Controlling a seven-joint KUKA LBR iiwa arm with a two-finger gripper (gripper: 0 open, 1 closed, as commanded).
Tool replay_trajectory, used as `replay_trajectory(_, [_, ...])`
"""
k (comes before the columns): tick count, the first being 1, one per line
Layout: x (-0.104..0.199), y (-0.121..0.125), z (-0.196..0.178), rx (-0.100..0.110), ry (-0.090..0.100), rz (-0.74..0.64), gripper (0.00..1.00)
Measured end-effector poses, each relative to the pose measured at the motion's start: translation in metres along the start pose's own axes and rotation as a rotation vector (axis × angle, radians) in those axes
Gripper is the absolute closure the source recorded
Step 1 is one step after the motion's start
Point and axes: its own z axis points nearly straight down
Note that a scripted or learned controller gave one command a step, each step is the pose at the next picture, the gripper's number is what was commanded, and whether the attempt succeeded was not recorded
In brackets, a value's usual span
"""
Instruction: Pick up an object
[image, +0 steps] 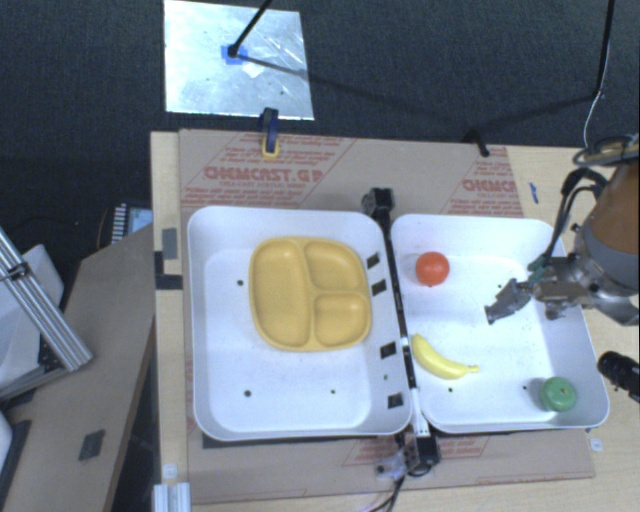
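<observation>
Gripper (503, 307) over right bin (480, 420), w/ nothing between fingers; can't tell if open. Tomato (432, 268), banana (443, 359) nearby.

A yellow divided plate (307, 293) lies in the left bin (215, 400). In the right bin (585, 400), taking the banana (441, 359) as landmark: a tomato (432, 268) sits beyond it, a green apple (558, 393) lies to its right near the bin's front corner, and the gripper (503, 303) hangs above and right of it, holding nothing.
</observation>
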Motion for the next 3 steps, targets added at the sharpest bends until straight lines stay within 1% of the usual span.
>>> replay_trajectory(1, [0.000,0.002,-0.004,-0.008,-0.001,-0.002,0.00])
replay_trajectory(2, [0.003,0.001,0.059,-0.002,0.000,0.001,0.00])
replay_trajectory(3, [0.000,0.002,0.102,-0.002,0.000,0.001,0.00])
